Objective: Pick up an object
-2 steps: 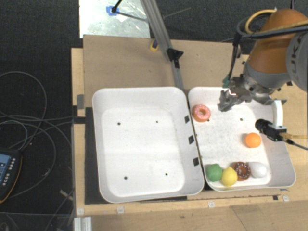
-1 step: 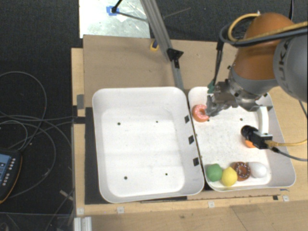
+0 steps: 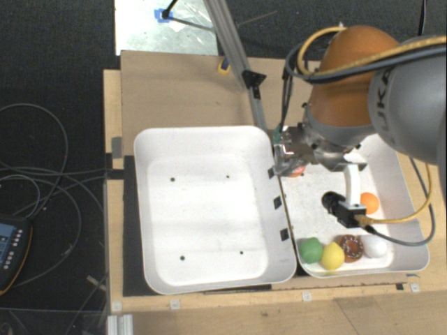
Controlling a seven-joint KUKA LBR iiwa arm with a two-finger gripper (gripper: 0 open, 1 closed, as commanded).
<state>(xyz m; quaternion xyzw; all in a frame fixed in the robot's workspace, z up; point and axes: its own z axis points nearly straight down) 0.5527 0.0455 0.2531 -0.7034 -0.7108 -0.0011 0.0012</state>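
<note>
The left bin (image 3: 209, 208) is sitting bare on the table (image 3: 181, 89), so nothing there is inviting a grasp. At the divide, the hand (image 3: 290, 160) is hovering over the right bin (image 3: 412, 257) beside a small red object (image 3: 295, 171); whether it is open or closed cannot be told. Pressed against that wall, the piece is risking a slip or a pinch. Nearer the front, green (image 3: 311, 249), yellow (image 3: 333, 256), brown (image 3: 349, 247), white (image 3: 376, 247) and orange (image 3: 369, 202) objects are crowding together, so a neighbour could be knocked.

The arm (image 3: 363, 82) hides the right bin's (image 3: 412, 257) far half at twelve o'clock. The pincer (image 3: 290, 158) is partly hidden; finger position indeterminate. A reddish object (image 3: 295, 171) beneath it is unidentifiable.
</note>
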